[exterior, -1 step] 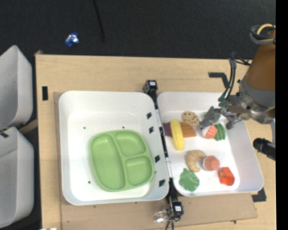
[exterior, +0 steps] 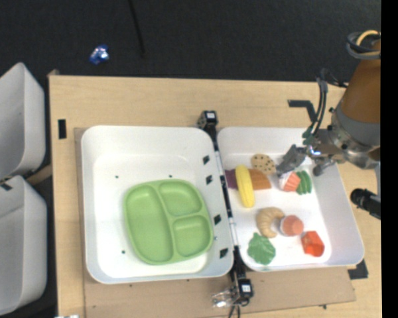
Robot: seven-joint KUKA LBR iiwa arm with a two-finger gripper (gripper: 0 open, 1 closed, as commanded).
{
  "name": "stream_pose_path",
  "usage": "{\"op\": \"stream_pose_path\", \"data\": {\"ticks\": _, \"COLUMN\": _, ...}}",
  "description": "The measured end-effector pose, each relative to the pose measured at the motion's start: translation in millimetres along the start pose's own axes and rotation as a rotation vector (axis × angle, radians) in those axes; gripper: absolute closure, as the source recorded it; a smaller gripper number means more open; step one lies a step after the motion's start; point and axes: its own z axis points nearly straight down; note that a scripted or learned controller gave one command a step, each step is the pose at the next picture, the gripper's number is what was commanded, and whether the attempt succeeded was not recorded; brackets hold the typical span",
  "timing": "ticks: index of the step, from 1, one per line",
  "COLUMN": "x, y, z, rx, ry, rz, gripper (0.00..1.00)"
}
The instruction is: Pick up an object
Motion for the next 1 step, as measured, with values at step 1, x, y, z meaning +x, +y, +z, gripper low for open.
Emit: {"op": "stream_pose_path", "data": {"ticks": 1, "x": 3.8, "y": 0.8, "z": 64.6, "rx": 0.005, "ry": 0.001, "rz": 0.002, "gripper": 0.0}}
